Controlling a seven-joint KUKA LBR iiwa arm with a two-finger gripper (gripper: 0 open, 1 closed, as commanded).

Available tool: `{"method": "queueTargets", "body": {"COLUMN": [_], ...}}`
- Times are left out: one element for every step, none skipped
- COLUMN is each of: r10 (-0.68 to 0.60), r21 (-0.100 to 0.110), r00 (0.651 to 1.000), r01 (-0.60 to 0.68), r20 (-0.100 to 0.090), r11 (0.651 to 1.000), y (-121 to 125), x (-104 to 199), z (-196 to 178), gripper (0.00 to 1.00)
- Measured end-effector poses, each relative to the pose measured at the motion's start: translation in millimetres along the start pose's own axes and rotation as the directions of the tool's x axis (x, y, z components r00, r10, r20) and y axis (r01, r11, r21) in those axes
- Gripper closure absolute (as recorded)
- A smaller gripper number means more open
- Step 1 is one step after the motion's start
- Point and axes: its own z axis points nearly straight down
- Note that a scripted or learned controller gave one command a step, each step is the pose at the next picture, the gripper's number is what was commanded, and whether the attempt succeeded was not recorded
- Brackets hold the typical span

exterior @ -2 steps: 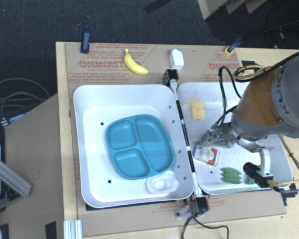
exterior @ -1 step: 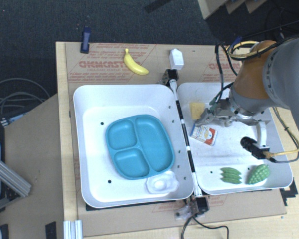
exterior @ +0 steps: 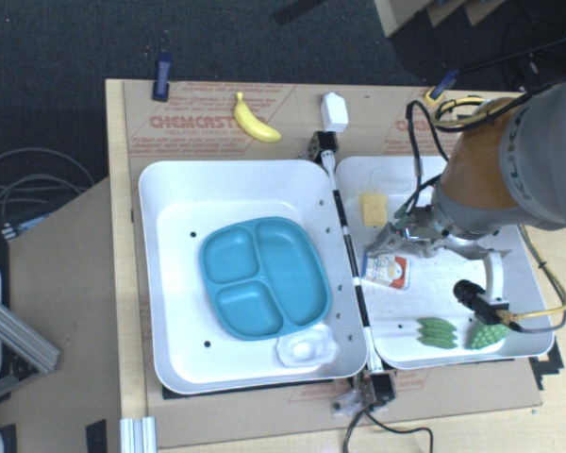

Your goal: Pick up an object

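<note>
Camera view, right bin [exterior: 424, 300]: what lies under the gripper [exterior: 403, 243]?

— Packet [exterior: 390, 272]. Small, flat, roughly square. White face with red print across the middle, paler and shiny along the top edge. Lies slightly askew on the bin floor.

Position in the bin?

— Left part, close to the wall shared with the left bin [exterior: 170, 206]. Yellow square block [exterior: 374, 208] just beyond it, toward the far wall. Two green pieces, one smooth [exterior: 437, 332], one knobbly [exterior: 488, 336], near the front wall, well apart from the packet.

Gripper state?

— Cannot tell whether it is released or clenched; the grey wrist hides the tip. It sits directly over the packet's upper edge. Contact cannot be made out either.

Anything else noted?

— Left bin holds a blue divided plate [exterior: 261, 276], with a clear plastic piece [exterior: 305, 349] at its front corner. Banana [exterior: 256, 121] on the bench behind the bins.
</note>
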Motion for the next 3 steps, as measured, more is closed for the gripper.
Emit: {"method": "queueTargets", "body": {"r10": [0.0, -0.001, -0.001], "r21": [-0.001, -0.002, -0.001], "r00": [1.0, 1.0, 1.0], "r01": [0.0, 0.001, 0.001], "r20": [0.0, -0.001, -0.002], "r11": [1.0, 1.0, 1.0], "y": [-23.9, -29.1, -38.8], "x": [2.7, 1.1, -3.7], "z": [-0.3, -0.6, -0.5], "gripper": [0.0, 0.0, 0.0]}}
